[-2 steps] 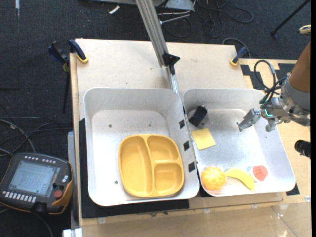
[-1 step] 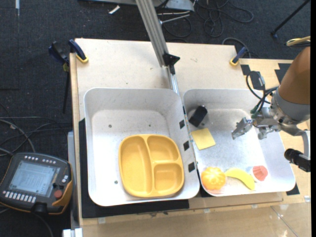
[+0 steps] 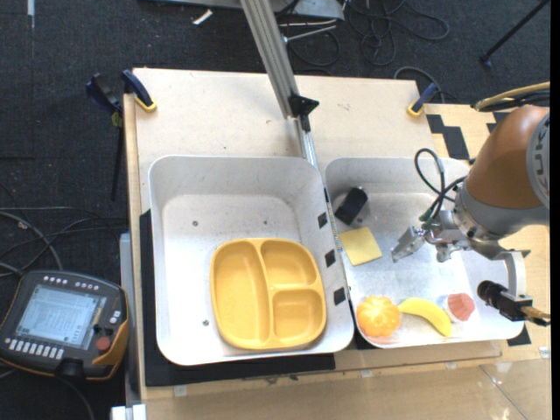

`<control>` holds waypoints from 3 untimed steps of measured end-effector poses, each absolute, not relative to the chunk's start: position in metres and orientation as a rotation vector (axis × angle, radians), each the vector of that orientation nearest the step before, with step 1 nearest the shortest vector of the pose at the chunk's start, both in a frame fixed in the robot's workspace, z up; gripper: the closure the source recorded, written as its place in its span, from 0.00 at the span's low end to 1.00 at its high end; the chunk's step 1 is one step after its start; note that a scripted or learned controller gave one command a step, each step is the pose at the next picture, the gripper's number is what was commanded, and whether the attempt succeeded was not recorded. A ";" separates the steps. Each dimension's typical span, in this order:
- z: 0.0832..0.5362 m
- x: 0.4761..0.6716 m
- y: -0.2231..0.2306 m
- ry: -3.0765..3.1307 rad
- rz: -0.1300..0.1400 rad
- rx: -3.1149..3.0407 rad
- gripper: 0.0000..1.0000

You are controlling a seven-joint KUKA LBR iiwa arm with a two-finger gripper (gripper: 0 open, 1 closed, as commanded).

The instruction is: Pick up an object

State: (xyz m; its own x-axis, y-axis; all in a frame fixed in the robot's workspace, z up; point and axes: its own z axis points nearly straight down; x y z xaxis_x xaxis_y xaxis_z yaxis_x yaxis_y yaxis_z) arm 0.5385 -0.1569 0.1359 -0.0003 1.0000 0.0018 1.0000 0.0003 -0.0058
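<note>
Two white bins are seen side by side on the bench. The left bin [image 3: 175,199] is taken up by a yellow divided plate [image 3: 267,293], sitting toward its lower right. In the right bin [image 3: 385,175], a black block [image 3: 351,205] is found near the upper left, with a yellow sponge [image 3: 361,246] just below it. Along the bin's lower edge an orange [image 3: 379,316], a banana [image 3: 427,313] and a small red-pink piece [image 3: 460,305] are lined up, left to right. The gripper [image 3: 411,241] is hung over the middle of the right bin, its fingers slightly apart, nothing caught between them. A teach pendant [image 3: 61,322] is parked on the floor at lower left.
</note>
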 end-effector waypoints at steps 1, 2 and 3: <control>0.094 0.539 -0.157 -2.222 0.000 -2.222 0.00; 0.106 0.540 -0.157 -2.223 -0.002 -2.223 1.00; 0.162 0.545 -0.147 -2.229 -0.005 -2.221 1.00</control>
